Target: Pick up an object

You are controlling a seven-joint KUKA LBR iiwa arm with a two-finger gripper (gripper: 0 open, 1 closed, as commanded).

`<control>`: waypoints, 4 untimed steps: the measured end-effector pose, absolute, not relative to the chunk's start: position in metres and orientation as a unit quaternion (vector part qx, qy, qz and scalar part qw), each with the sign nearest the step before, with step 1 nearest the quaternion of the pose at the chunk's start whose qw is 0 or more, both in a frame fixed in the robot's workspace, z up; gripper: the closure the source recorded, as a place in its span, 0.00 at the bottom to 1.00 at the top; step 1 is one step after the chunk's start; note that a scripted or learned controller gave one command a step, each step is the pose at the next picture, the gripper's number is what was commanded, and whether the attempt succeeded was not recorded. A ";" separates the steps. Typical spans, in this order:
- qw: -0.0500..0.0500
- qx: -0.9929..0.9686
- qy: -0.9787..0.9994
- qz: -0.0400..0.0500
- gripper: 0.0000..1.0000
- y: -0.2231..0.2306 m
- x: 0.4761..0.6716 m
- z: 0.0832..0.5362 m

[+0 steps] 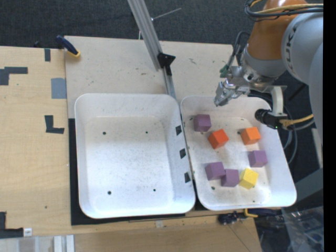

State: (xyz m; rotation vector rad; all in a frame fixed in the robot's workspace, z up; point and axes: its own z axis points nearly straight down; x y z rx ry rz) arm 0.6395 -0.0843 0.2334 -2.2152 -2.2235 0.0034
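Note:
The right bin (278, 193) holds several small blocks. A purple block (202, 122) lies near its far left, with an orange-red block (218, 138) just in front of it and an orange block (250, 135) to the right. Further forward sit a purple block (257, 158), two purple blocks (214, 170) (230, 178) side by side, and a yellow block (249, 178). My gripper (224, 98) hangs over the bin's far edge, behind and to the right of the far purple block. Nothing shows between its fingers.
The left bin (84, 140) stands beside the right one, sharing a middle rim. A slanted metal rail (149, 33) crosses the bench behind the bins. A blue and yellow clamp (68, 45) lies at the bench's far left. Cables (283, 121) hang by the right bin's right edge.

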 end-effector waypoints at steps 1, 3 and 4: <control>0.002 -0.706 -0.709 0.001 1.00 -0.039 0.598 0.235; 0.002 -0.706 -0.709 0.001 1.00 0.039 0.530 0.226; 0.002 -0.705 -0.709 0.001 1.00 0.076 0.507 0.229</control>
